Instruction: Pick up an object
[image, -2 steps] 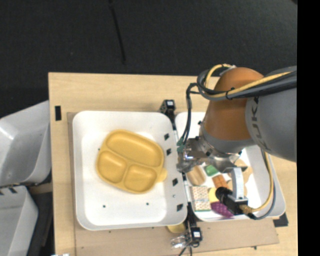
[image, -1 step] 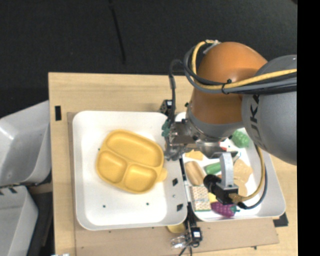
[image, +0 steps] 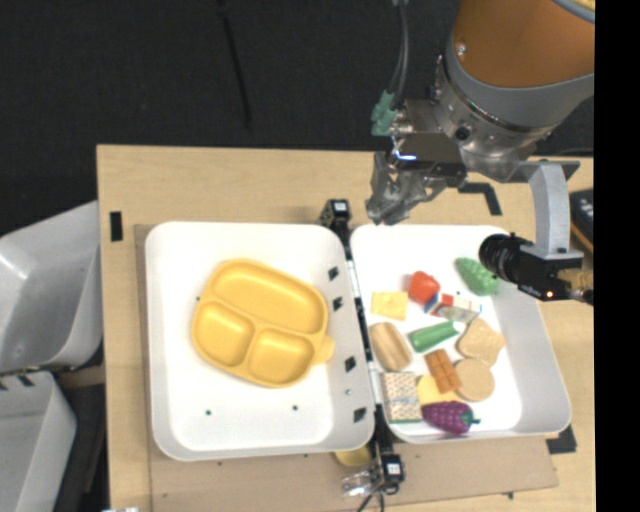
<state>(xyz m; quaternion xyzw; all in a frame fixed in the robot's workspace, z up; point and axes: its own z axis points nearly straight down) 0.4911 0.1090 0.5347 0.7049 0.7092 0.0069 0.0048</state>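
Note:
My gripper (image: 385, 208) hangs above the back left corner of the right bin (image: 530, 400), raised clear of the toys, with nothing seen between its fingers. The right bin holds several toy foods: a red pepper (image: 423, 287), a yellow cheese square (image: 389, 305), a hot dog bun (image: 390, 346), a green vegetable (image: 433, 335), a green leafy piece (image: 477, 275), a purple grape bunch (image: 448, 417), a round cracker (image: 474, 380) and a bread slice (image: 481, 342). All lie below and to the right of the gripper.
The left bin (image: 170, 400) holds a yellow divided plate (image: 260, 322) at its middle. A black clip (image: 336, 211) sits at the back where the two bins meet. A checked wafer (image: 402, 395) and an orange stick (image: 440, 370) lie near the right bin's front.

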